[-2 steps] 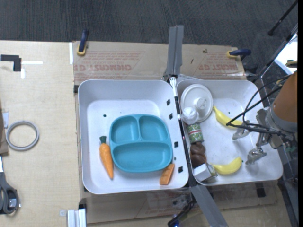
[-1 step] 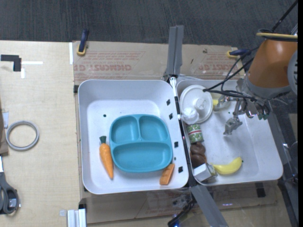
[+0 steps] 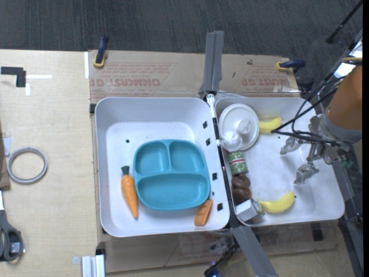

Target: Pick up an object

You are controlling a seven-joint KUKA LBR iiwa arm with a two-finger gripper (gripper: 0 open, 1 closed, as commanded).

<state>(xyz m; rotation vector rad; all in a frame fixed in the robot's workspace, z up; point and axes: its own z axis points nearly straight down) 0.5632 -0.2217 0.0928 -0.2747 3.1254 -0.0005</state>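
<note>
My gripper point(image 3: 297, 159) hangs over the right part of the right bin point(image 3: 328, 209), reaching in from the right. Its two metal fingers point(image 3: 290, 145) stand apart, open, with only bare bin floor between them. A yellow banana point(image 3: 278, 203) lies just below the gripper, near the bin's front. A second banana point(image 3: 270, 124) lies at the back, to the gripper's upper left, beside a white round cup point(image 3: 238, 126). Along the bin's left wall sit a small green-labelled can point(image 3: 237, 163), a brown lump point(image 3: 240, 187) and a grey-white piece point(image 3: 249, 211).
The left bin point(image 3: 109, 126) holds a blue divided plate point(image 3: 171, 174), a carrot point(image 3: 130, 194) to its left and an orange piece point(image 3: 203, 213) at its front right. A grey tape ring point(image 3: 26, 165) and scissors point(image 3: 10, 242) lie on the bench at far left. Black cables point(image 3: 305, 111) trail from the arm.
</note>
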